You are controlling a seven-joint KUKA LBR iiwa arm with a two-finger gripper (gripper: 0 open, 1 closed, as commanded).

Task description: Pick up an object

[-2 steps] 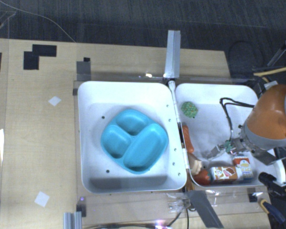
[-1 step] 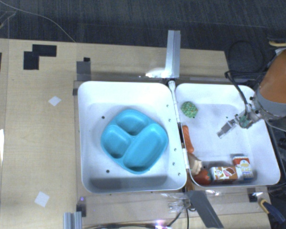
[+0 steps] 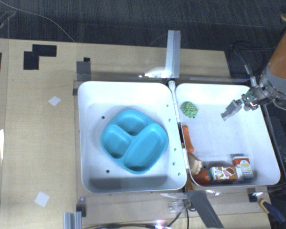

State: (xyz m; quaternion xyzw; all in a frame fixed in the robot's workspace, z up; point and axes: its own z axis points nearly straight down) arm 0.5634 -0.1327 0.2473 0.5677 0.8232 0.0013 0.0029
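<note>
Gripper (image 3: 230, 109) above right bin, jaw state unclear; green ball (image 3: 189, 109) well left, apart.

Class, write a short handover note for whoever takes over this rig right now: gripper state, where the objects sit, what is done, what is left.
Gripper: hangs over the upper right part of the right bin, nothing seen between its fingers; open or shut cannot be told.
Objects: green ball near the right bin's top left; orange stick along its left wall; food packages along its bottom edge. Blue divided tray lies in the left bin.
Done: no pick yet.
Left: choose an object, descend, grasp, lift.
</note>
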